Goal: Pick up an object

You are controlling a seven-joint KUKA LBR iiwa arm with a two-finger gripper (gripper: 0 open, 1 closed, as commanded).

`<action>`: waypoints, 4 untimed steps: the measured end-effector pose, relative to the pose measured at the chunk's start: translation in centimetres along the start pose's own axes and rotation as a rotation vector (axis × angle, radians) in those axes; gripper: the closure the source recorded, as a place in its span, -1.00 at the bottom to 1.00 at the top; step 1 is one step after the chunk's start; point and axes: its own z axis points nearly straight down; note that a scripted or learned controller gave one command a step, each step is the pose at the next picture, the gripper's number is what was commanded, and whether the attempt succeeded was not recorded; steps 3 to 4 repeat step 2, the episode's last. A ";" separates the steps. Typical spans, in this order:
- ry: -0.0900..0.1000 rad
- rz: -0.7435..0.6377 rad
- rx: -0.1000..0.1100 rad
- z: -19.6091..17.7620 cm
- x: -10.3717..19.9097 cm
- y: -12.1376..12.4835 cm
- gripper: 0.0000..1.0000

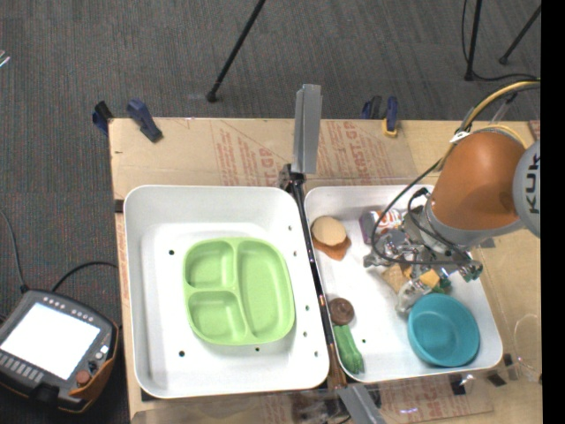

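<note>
The arm's orange wrist band [477, 182] hangs over the right bin [366, 343]. Below it my gripper [413, 276] reaches down among small items in the middle of that bin, next to a tan piece [394, 276] and a yellow-green bit [433, 279]. A bun-like toy [330, 233] lies at the bin's upper left. A brown round piece [341, 310] and a green pickle-like toy [349, 346] lie at the lower left. A teal bowl [443, 329] sits at the lower right, just below the gripper.
The left bin [150, 237] holds a green divided plate [238, 290]. A grey post [307, 131] stands at the back between the bins. Clamps sit along the bench's far edge, and a teach pendant [53, 347] lies at the lower left.
</note>
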 end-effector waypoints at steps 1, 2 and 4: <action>0.004 -0.025 -0.006 0.1 7.7 3.1 -1.00; 0.002 -0.033 -0.007 -0.8 7.4 3.3 1.00; 0.002 -0.033 -0.007 -0.8 7.4 3.3 1.00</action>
